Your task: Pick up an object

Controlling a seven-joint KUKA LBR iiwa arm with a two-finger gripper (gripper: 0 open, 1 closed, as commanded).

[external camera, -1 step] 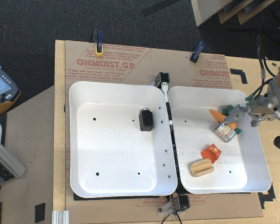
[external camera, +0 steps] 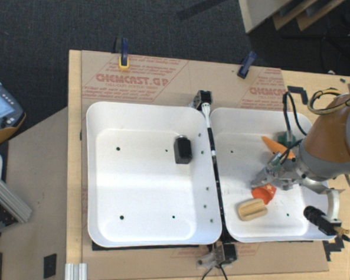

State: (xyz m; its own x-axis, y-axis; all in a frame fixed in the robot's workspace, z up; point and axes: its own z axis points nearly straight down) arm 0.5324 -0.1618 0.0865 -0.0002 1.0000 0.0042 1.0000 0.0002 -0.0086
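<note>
Two bins lay on the worktop; the gripper (external camera: 271, 179), finger state indiscernible, hovered at twelve o'clock of a tan block (external camera: 252, 210), probably light, stiff, graspable across its short sides.

dark carpet floor (external camera: 52, 22), cardboard-topped bench (external camera: 167, 77)

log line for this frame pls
claw: low in right bin, over red object | tan block: beside it | black object: left bin | grasp: unconfirmed

Black block (external camera: 182, 149) in left bin (external camera: 101, 179), arm's fingers (external camera: 266, 179) above red object (external camera: 265, 193)
</note>
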